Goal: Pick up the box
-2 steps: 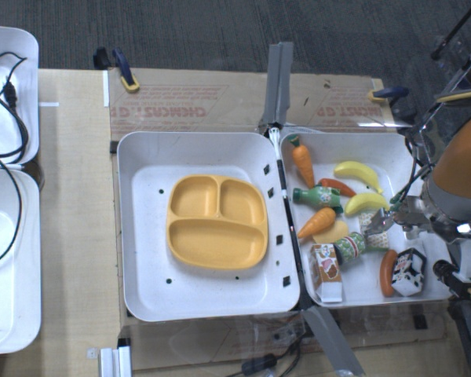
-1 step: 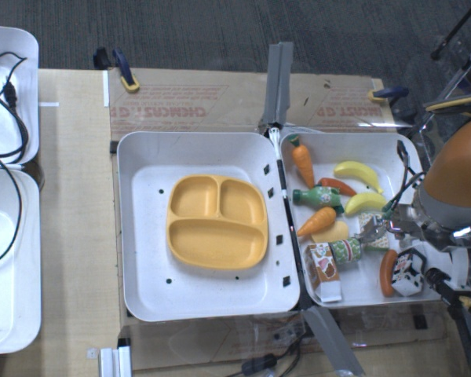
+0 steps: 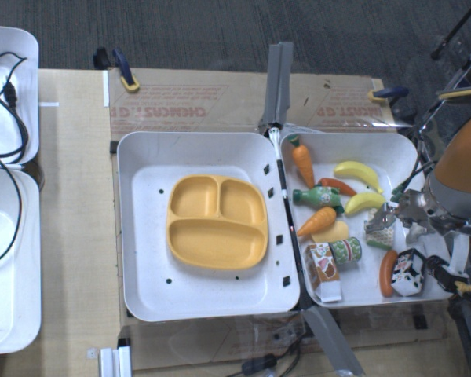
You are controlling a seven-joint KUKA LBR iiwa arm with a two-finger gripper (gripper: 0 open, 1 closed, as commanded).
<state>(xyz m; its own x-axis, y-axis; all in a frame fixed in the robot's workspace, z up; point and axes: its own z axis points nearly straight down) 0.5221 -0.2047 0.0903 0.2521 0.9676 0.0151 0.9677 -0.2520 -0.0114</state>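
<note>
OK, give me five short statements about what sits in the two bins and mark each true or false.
1. The yellow divided plastic plate lies in the left white bin. True.
2. The small red-and-white carton box sits on that plate. False: it lies in the right white bin, near the front wall.
3. Two orange toy carrots lie in the right bin. True.
4. The yellow toy bananas share the plate's bin. False: right bin.
5. The hand grips the box. False: the box lies apart from it.

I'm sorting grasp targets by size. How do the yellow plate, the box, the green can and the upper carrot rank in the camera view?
Largest to smallest as they look:
1. yellow plate
2. box
3. upper carrot
4. green can
Carrot and can look close, so that order is unsure.
</note>
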